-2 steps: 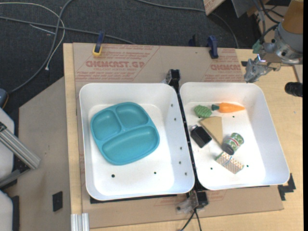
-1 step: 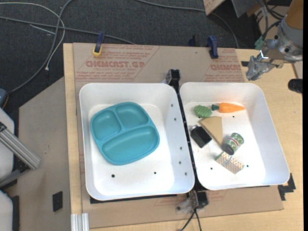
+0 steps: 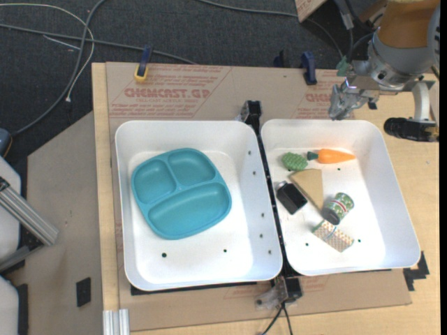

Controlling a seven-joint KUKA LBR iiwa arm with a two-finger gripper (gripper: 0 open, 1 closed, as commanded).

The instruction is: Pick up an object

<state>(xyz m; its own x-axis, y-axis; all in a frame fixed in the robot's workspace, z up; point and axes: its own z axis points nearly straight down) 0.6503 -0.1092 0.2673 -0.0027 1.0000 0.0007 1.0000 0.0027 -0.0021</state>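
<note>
Jaws [image 3: 342, 107] hung above right bin's [image 3: 398, 187] far rim, state unclear; toy carrot [image 3: 334, 156] lay inside.

Divided plate [image 3: 181, 192] in left bin [image 3: 133, 142], toy carrot [image 3: 328, 156] in right bin [image 3: 391, 187]

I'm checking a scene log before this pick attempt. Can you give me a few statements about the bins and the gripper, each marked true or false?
1. The blue plate lies in the left bin. True.
2. The carrot is in the left bin. False: it lies in the right bin.
3. The gripper holds the carrot. False: it hangs above the right bin's far rim, apart from it.
4. The black block lies in the right bin. True.
</note>
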